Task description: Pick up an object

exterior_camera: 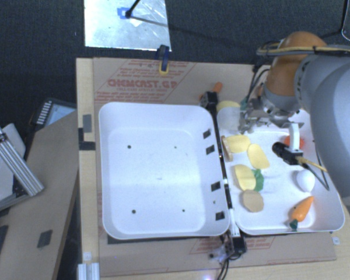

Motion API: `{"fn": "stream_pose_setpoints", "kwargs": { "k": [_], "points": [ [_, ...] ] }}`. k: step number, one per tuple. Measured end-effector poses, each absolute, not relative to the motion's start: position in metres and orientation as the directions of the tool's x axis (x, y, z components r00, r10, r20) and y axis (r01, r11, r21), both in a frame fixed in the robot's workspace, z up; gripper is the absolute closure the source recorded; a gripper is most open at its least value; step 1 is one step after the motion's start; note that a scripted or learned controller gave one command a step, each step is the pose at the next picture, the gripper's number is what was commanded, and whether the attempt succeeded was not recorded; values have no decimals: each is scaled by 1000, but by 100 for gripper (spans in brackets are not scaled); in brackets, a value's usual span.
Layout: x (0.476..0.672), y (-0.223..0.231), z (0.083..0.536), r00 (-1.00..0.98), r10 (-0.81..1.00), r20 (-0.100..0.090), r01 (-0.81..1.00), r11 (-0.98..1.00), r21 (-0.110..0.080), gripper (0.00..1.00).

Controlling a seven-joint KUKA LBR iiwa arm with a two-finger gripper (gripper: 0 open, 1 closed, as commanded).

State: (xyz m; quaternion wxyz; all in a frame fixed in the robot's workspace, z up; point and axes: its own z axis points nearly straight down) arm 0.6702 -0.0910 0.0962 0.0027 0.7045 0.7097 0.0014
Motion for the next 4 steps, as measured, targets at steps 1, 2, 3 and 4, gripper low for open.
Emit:
{"fn": "stream_pose_setpoints", "kwargs": {
  "k": [1,2,3,4],
  "points": [
    [672,-68,270,-8,1000,-1,1000,8,20,100],
    [635,-34,428,-9,1000,0,1000,9,22,100],
    [579,-25,449,-6,1000,1,1000,6,5,100],
    [542,-7,443,-6,1000,1,1000,6,2,100]
  ]
}}
